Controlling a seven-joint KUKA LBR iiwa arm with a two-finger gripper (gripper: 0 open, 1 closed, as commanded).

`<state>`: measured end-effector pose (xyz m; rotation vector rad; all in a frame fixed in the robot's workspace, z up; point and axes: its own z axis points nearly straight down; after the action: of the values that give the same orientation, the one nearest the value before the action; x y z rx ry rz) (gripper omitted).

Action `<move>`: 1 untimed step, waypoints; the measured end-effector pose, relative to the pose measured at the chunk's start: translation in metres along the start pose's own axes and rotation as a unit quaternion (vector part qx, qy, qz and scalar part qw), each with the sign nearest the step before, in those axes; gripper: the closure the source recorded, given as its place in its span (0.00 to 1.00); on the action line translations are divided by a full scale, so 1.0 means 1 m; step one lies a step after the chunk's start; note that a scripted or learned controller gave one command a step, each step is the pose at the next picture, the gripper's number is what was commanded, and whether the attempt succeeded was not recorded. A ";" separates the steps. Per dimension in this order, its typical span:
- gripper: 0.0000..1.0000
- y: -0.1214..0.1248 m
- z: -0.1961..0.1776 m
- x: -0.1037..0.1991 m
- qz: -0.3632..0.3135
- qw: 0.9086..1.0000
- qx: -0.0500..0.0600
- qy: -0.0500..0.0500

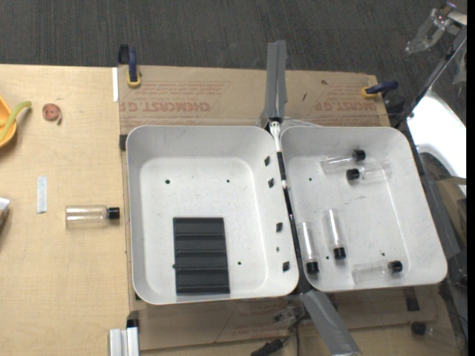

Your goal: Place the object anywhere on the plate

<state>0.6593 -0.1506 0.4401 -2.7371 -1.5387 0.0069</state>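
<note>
A black ribbed plate (200, 256) lies flat in the front part of the left bin (148, 154). Several clear vials with black caps lie in the right bin (415, 199): two near its back (345, 160) (369, 174), two side by side at its front left (306, 242) (333, 228), and one at its front right (375, 271). My gripper (429, 34) is high at the top right corner, well away from both bins, with nothing visible in it.
On the wooden bench to the left lie another clear vial (89, 213), a white strip (41, 195), a small red disc (50, 111) and an orange bowl (4, 123) at the edge. Clamps (130, 65) (378, 89) hold the cardboard behind the bins.
</note>
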 end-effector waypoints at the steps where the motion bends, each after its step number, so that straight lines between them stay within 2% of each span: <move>1: 0.00 0.000 0.004 -0.073 0.100 0.995 0.000 0.000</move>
<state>0.6214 -0.2125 0.4366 -2.8771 -1.2574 0.0076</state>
